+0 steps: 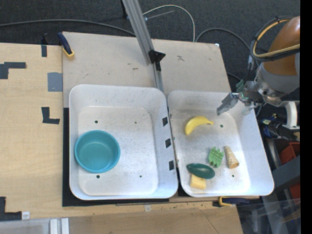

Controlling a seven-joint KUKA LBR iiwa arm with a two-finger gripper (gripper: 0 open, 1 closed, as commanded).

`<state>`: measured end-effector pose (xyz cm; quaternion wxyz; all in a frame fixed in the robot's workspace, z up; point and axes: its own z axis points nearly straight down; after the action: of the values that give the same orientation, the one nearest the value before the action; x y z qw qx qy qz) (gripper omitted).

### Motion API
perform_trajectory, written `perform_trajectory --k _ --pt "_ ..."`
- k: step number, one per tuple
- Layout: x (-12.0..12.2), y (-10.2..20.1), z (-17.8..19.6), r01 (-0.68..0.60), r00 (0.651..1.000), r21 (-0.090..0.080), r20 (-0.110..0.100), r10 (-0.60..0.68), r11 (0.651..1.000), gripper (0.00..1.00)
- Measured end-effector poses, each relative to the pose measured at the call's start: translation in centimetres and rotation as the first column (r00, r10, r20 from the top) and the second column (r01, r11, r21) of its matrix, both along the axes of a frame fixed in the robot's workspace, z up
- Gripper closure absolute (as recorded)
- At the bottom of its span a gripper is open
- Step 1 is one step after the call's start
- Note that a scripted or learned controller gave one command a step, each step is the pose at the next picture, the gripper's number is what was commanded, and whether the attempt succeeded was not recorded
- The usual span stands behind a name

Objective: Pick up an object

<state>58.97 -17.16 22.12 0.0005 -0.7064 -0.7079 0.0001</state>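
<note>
Reaching in from the right, the arm (280, 57) carries its gripper (229, 103) over the upper right corner of the right bin (258, 145), above bare floor and apart from everything in it. One grey finger slants down and left toward the bin; whether the pincer is spread or pressed together I cannot tell from this slant, and nothing shows between its tips.

The things to pick from all lie in that bin. The banana (197, 125) is nearest, just below and left of the gripper, lying alone on open floor — probably the easiest target, since nothing crowds it. Lower down, the rest sit close together: a green ridged piece (215, 156) beside a tan cone (230, 158), and below them a dark green oval (200, 170) touching a yellow block (198, 182). That crowding would likely make a clean pinch harder there.

The left bin (117, 96) holds a teal bowl (97, 151) in its lower left, well apart from the arm.

The pick looks not yet begun — a descent is what the next move calls for.
</note>
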Motion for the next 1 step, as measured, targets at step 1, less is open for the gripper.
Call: perform_trajectory --k 1 --pt "0.00 0.00 0.00 0.000 1.000 0.000 0.000 0.000 1.000 0.00"
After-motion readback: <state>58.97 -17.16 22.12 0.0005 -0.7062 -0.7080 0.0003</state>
